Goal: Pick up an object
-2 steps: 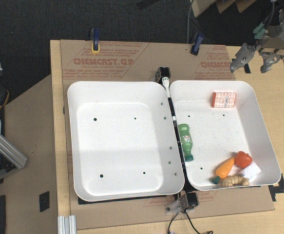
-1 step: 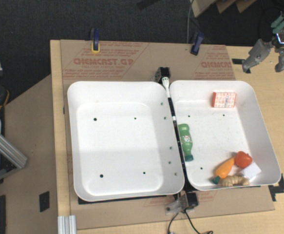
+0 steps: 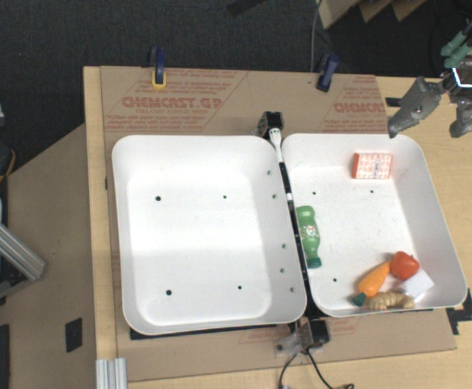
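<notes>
At the near edge of the right bin lie a beige root-like piece, an orange carrot and a red tomato, crowded together. The gripper hangs above the bin's far right corner with fingers spread and empty. I think the lone pink box is the easier target: descend straight and close across its narrow sides.

The brown sheet under the bins carries red print: above the left bin it reads, as far as the slant allows, "CHEMCAST GP", and the same word starts again above the right bin. Print on the pink box and the green bottle is too small to read
</notes>
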`<state>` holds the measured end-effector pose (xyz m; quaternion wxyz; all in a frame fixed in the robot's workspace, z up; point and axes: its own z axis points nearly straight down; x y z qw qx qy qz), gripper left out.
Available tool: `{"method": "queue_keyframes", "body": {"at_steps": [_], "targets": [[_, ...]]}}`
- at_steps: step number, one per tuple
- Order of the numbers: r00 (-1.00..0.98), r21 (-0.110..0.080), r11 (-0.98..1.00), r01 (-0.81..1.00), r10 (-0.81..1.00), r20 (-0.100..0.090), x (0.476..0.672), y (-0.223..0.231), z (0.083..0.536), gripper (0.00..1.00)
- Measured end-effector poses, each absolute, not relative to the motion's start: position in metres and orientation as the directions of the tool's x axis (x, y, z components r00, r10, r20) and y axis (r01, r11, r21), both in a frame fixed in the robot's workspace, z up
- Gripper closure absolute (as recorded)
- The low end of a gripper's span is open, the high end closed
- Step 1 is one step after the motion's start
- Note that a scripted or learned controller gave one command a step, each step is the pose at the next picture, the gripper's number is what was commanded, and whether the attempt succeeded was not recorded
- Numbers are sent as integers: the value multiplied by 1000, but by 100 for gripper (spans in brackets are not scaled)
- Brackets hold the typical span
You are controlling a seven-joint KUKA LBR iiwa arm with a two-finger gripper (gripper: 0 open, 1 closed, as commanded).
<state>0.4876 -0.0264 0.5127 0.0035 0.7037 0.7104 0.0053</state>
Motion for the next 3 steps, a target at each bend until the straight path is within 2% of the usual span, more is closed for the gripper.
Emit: {"method": "queue_keyframes", "body": {"at_steps": [1,2,3], "targets": [[-4,7,4,1000,1000,1,479,-1,537,0],[-4,2,4,1000,1000,1,480,34,535,0],[-1,3,1,1000,1000,0,480,37,535,0]]}}
